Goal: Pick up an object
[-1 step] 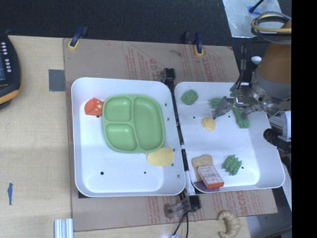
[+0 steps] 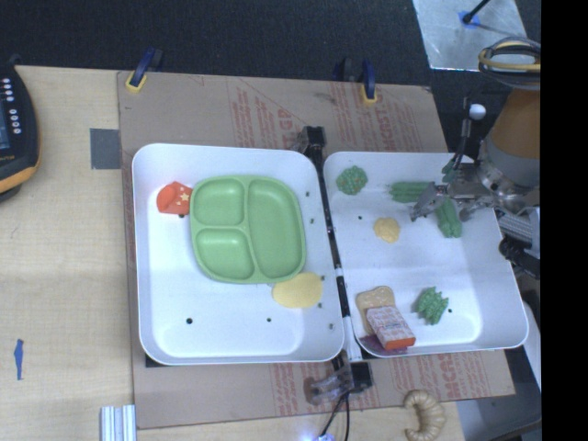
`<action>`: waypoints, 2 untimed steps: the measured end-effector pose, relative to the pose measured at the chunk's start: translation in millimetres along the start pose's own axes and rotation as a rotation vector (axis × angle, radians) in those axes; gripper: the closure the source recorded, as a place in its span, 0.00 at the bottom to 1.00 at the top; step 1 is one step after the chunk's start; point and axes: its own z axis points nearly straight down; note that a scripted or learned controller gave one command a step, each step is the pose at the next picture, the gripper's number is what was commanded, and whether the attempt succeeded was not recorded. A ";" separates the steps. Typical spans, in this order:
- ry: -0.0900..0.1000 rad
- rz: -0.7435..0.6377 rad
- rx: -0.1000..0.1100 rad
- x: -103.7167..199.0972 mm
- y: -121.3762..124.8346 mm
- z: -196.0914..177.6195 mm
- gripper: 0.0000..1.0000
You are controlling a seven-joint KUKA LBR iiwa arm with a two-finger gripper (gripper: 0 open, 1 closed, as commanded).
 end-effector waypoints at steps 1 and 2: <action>0.000 -0.005 -0.009 -29.6 55.5 69.0 0.00; -0.003 -0.008 -0.011 -30.8 55.4 52.3 1.00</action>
